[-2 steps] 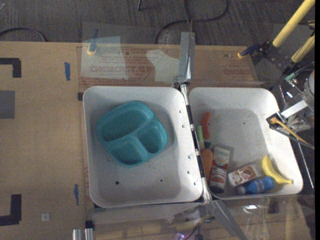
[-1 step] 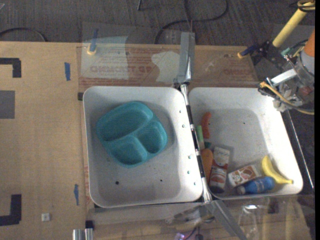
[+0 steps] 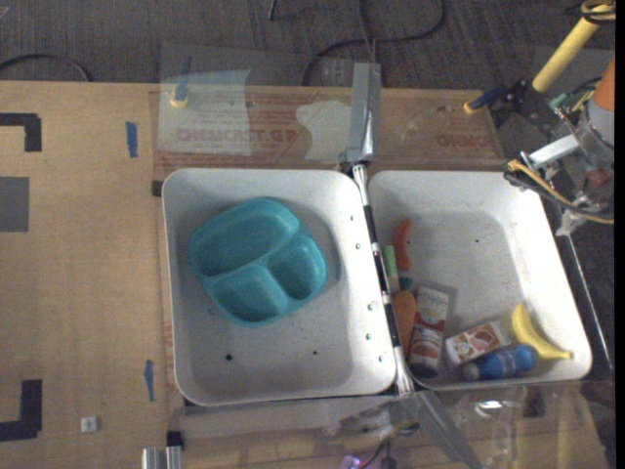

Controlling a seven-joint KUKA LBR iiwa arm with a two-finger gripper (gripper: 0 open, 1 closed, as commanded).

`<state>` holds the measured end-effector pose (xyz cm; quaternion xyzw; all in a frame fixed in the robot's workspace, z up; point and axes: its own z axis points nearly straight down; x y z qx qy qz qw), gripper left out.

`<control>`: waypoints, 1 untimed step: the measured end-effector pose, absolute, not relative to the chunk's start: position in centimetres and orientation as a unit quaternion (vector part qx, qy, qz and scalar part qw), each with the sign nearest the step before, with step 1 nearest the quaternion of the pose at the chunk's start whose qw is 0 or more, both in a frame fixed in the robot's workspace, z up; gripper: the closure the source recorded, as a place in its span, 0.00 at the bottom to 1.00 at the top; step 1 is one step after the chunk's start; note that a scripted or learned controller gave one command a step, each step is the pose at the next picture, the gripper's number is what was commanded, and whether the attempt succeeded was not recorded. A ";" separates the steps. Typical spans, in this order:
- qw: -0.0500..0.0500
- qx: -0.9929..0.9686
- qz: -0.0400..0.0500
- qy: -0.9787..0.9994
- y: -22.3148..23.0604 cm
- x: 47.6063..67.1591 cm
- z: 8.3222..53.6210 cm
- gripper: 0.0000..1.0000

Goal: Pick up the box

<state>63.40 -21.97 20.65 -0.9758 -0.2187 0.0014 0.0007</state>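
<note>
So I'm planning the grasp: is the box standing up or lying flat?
Lying flat. The box shows its broad printed face upward on the right bin floor, between the banana and a pouch.

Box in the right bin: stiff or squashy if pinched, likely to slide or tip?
The box looks like small printed carton, so probably light and fairly stiff, though it may dent. It lies flat, so tipping seems unlikely. It is wedged by the blue bottle and banana, which may shift with it.

The arm (image 3: 586,164) is cut off by the right edge, its claw too blurred to make out.
</note>
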 end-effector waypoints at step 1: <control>0.002 -0.982 0.002 -0.188 -17.2 59.2 14.0 0.00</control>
